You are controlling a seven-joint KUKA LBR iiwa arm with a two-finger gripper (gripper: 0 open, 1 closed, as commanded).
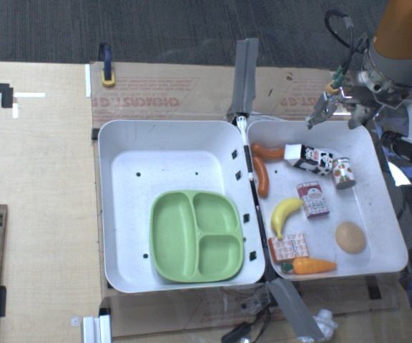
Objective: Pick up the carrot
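Orange carrot (313, 266) lying at front edge of rt bin (386, 191), just beside small red carton (289, 247). Gripper (338, 109) hovering above bin's back rim, well apart from carrot; open/closed: can't tell.

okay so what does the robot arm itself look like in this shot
The arm is grey with a broad orange band above the wrist. Black cables, with a green wire among them, loop along its left side. The gripper at the end is small, grey and metallic.
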